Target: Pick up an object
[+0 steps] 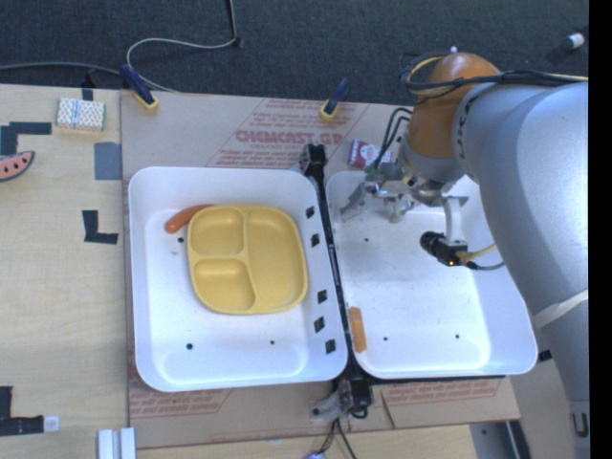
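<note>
At far edge of right bin: gripper, fingers apart, nothing between. Orange stick by bin's near-left wall, well apart nearward, long axis far-to-near.

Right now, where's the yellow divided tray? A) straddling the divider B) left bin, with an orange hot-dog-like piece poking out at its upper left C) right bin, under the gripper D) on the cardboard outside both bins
B: the yellow divided tray lies flat in the left bin, and the orange piece shows at its upper-left edge.
</note>
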